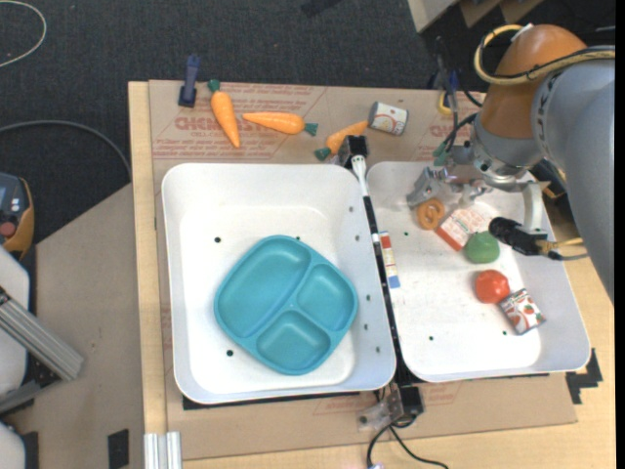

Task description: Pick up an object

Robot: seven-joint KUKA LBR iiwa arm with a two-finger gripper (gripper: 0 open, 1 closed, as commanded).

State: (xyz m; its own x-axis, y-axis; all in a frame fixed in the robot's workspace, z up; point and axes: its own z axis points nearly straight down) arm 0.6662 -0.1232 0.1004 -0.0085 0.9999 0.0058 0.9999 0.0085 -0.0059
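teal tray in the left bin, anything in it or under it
The teal tray has three compartments, all bare. It lies flat on the left bin, so whatever is beneath it is covered.

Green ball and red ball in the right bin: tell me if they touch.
Apart. The camera view shows a strip of white bin floor between the green ball and the red ball below it.

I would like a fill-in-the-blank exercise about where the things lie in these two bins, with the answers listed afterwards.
1. The teal divided plastic plate lies in the ____ white bin of the camera view.
2. The red round ball lies in the ____ white bin.
3. The plate has ____ compartments.
4. The carrots behind the bins are coloured ____.

Missing words: left; right; three; orange
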